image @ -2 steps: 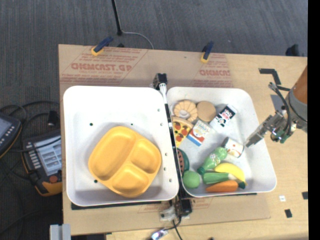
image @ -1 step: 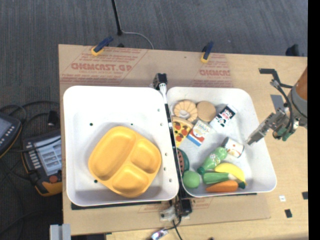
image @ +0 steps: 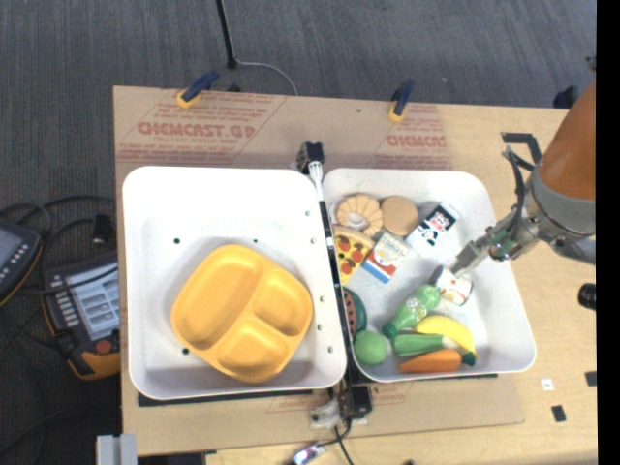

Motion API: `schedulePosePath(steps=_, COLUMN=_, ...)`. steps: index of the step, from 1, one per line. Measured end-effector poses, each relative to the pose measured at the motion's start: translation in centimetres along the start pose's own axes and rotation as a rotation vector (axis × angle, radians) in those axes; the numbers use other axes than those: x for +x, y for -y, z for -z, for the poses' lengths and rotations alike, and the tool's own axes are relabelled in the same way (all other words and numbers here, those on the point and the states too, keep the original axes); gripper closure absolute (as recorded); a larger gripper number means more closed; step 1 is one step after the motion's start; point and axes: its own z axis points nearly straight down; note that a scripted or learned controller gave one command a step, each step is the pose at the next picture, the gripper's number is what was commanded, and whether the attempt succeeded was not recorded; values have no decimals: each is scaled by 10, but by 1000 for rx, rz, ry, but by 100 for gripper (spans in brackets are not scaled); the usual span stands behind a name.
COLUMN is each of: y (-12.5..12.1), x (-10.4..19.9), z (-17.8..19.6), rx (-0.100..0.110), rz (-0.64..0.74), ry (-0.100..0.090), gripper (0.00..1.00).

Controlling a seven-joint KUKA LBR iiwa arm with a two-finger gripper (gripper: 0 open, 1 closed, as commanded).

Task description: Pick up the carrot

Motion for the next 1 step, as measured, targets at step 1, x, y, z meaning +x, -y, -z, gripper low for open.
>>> schedulePosePath(steps=1, y=17, x=-16, z=217, rx=-2, rz=28, ry=3, gripper=100)
